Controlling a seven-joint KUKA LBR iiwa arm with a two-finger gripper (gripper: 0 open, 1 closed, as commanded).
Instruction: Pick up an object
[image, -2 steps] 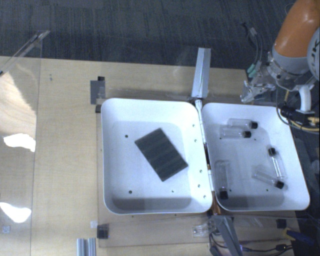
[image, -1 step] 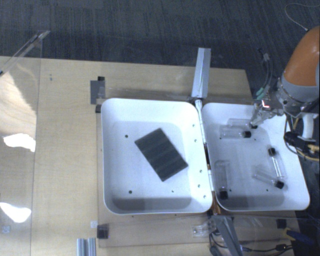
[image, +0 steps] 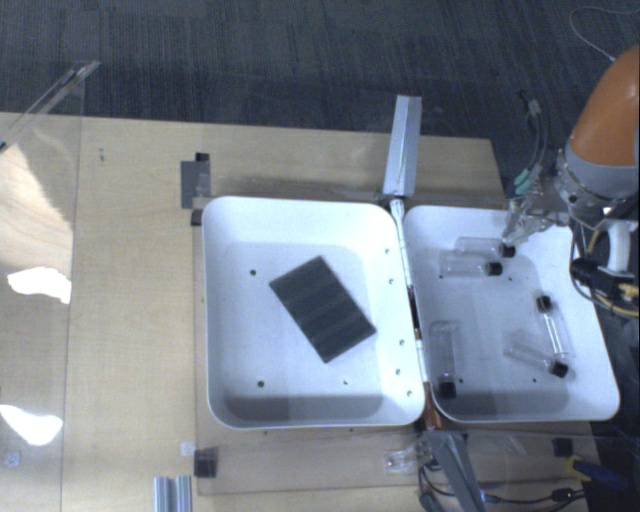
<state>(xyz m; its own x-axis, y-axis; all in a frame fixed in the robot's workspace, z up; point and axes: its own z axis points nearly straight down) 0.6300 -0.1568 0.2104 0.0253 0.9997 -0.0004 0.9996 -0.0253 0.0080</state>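
Observation:
A dark grey ribbed rectangular pad (image: 322, 308) lies flat and askew in the middle of the left bin (image: 230, 400). Several clear plastic tubes with black caps lie in the right bin (image: 590, 400): one at the back (image: 466, 262), one at the front left (image: 443, 352), one at the right (image: 552, 335). My gripper (image: 516, 232) hangs over the back of the right bin, just right of the back tube's black cap (image: 494, 268). Nothing shows in its grasp.
A grey metal bar (image: 404, 146) stands behind the seam between the bins. The orange band of the arm (image: 610, 110) and its cables (image: 600, 265) overhang the right bin's back right corner. Small dark brackets (image: 197, 180) sit on the wooden bench.

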